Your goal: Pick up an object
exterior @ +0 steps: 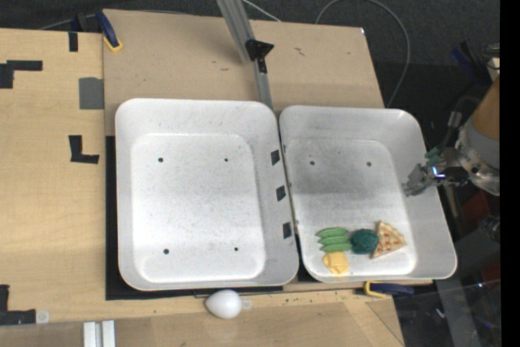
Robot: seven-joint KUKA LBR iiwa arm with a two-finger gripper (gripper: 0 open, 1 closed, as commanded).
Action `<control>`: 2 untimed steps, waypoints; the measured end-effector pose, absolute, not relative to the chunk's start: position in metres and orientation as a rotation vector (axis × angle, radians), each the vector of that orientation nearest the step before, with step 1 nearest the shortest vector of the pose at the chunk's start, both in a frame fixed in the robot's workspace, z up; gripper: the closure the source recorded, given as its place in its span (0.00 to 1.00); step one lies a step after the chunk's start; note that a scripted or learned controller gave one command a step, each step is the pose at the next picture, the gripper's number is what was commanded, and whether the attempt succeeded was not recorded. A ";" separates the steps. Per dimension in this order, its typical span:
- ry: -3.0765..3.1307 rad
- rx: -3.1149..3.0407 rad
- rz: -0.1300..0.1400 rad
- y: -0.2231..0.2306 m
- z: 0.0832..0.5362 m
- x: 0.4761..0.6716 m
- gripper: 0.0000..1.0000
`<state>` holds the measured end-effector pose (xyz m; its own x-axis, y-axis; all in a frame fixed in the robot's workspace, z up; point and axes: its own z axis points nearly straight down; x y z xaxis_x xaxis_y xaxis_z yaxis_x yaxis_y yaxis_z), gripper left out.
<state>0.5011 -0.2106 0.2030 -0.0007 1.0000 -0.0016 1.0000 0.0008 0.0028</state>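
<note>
You are at the approach step: nothing is picked yet. The gripper (418,177) hangs over the right rim of the right bin (341,126), and whether it is open or closed cannot be told from this angle; nothing is seen in it. The toys lie clustered near that bin's front edge: a green pea pod (331,237), a dark green lump (364,240), a pizza slice (389,240) and a yellow piece (335,261). Next, I judge, you must swing forward over one toy, then descend squarely, since they sit touching.
</note>
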 end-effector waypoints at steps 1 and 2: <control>2.221 2.215 0.003 -0.205 0.254 0.511 1.00; 2.230 2.215 0.000 -0.152 0.242 0.533 1.00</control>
